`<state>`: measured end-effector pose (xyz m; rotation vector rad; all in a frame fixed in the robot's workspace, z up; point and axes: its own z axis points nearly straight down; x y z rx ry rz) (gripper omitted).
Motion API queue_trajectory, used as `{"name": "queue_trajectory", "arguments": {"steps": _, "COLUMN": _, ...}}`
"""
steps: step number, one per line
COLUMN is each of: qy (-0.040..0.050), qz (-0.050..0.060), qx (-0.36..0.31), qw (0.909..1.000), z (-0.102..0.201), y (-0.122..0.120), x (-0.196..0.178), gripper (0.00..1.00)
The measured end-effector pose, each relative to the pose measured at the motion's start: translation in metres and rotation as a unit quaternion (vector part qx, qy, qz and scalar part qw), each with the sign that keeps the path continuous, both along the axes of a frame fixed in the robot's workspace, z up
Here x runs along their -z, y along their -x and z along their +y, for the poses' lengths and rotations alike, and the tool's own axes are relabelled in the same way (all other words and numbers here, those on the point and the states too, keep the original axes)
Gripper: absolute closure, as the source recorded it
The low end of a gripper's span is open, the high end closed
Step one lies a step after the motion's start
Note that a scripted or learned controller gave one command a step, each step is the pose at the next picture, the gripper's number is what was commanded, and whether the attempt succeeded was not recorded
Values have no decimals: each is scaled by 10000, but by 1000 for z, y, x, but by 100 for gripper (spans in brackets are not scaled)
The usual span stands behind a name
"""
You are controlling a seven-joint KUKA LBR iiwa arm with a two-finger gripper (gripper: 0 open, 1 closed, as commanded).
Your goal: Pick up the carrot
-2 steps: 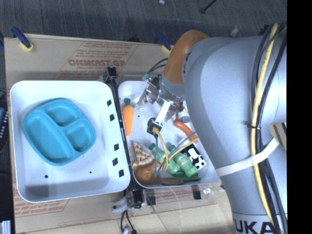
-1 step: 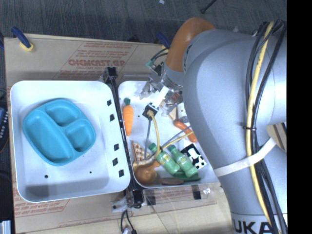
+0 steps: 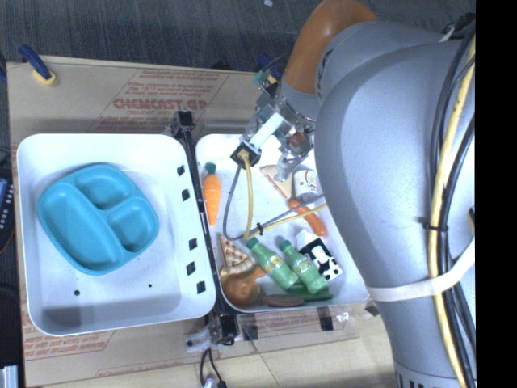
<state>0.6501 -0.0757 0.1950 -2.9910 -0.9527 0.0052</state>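
Over the right bin (image 3: pixel 212 148), gripper (image 3: pixel 284 153) with grip state impossible to tell; one carrot (image 3: pixel 212 196), two green bottles (image 3: pixel 283 265).

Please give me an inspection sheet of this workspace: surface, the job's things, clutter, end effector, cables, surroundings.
Surface: two white bins side by side on a cardboard-covered bench.
Job's things: carrot lies in the right bin, near its left wall, green top pointing away.
Clutter: blue divided plate in the left bin; two green bottles, a black-and-white carton and a brown item in the right bin.
End effector: end effector over the right bin, right of the carrot; finger state unclear.
Cables: a yellowish hose loops from the wrist.
Surroundings: dark floor.
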Motion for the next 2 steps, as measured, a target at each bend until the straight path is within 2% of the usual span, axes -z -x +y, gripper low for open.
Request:
{"name": "queue_trajectory", "arguments": {"steps": 1, "qy": -2, "qz": 63, "qx": 339, "qw": 9994, "z": -14, "y": 5, "x": 107, "gripper": 0}}
{"name": "queue_trajectory", "arguments": {"steps": 2, "qy": -20, "qz": -15, "qx": 1135, "qw": 9935, "z": -2, "y": -1, "x": -1, "gripper": 0}}
